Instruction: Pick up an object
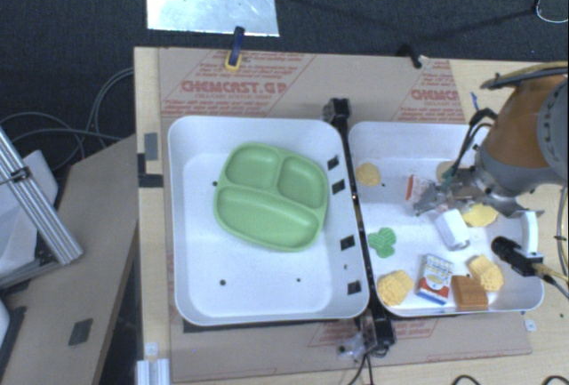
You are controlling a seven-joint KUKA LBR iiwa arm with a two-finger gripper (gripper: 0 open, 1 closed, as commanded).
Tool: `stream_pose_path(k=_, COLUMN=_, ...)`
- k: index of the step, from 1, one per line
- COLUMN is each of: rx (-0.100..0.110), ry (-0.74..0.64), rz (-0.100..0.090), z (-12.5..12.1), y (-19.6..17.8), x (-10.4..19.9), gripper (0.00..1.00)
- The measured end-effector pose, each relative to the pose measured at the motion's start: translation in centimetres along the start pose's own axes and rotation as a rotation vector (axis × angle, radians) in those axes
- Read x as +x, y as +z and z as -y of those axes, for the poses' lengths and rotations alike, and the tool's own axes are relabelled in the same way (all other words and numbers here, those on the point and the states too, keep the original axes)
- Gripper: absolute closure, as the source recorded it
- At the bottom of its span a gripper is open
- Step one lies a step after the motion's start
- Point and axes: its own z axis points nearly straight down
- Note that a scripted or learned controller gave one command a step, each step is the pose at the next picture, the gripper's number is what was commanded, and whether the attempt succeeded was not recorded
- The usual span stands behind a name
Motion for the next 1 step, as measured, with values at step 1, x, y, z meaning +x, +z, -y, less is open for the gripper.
stream_pose_path(k=1, rx=-0.004, ry=0.0, rz=0.001, z=-0.09, y=-1.17, x=-0.04, gripper=1.0)
